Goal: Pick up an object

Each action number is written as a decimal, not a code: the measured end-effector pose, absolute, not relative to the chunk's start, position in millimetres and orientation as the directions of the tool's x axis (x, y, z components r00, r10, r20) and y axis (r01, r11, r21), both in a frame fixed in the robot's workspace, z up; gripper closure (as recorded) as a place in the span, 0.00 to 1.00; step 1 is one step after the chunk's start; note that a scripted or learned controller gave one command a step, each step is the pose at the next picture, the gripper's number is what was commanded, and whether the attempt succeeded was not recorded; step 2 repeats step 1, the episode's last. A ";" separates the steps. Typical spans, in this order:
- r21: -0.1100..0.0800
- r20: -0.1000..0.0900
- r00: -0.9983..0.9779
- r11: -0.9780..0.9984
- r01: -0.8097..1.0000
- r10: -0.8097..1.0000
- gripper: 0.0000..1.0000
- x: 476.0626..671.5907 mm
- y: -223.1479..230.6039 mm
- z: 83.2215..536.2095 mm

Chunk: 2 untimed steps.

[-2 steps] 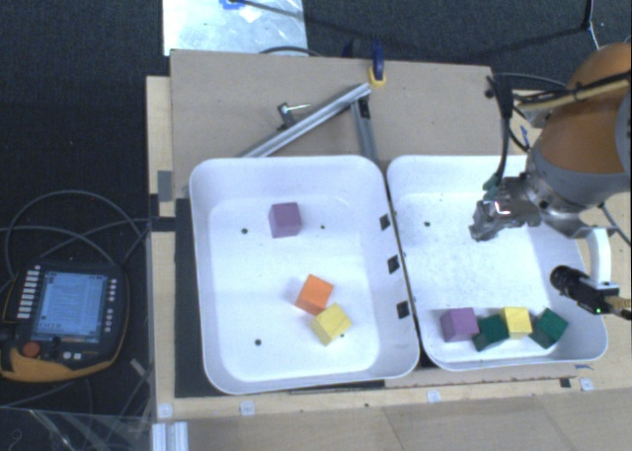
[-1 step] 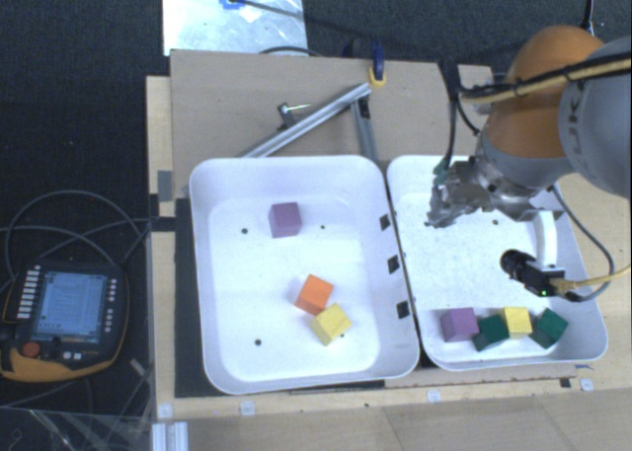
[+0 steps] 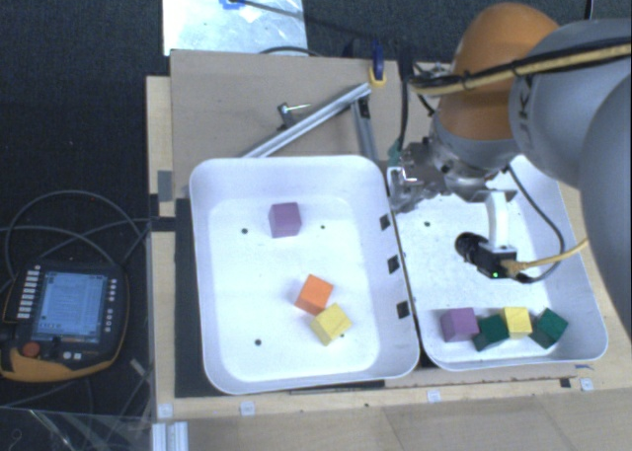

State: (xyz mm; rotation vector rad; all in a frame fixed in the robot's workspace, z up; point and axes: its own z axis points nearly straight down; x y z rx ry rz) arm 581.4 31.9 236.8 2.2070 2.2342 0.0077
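The left bin (image 3: 212, 271) holds a purple cube (image 3: 284, 219) near its back, with an orange cube (image 3: 314, 293) and a yellow cube (image 3: 331, 324) touching each other near its front. Along the front wall of the right bin (image 3: 583, 331) lie a purple cube (image 3: 458, 324), a dark green block (image 3: 489, 331), a yellow cube (image 3: 516, 321) and a green block (image 3: 549, 326). The gripper (image 3: 405, 185) hangs under the orange wrist at the back left corner of the right bin, by the divide between the bins and far from every cube. Nothing shows in it.
A black connector with a yellow cable (image 3: 484, 254) dangles over the middle of the right bin. A metal rod (image 3: 306, 118) slants across the cardboard behind the left bin. A teach pendant (image 3: 64, 316) and its cables lie on the floor at left.
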 end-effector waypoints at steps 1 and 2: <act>0.003 0.002 -0.010 0.010 1.000 1.000 1.00 594.2 75.0 239.5; 0.003 0.002 -0.010 0.010 1.000 1.000 1.00 594.2 75.0 239.5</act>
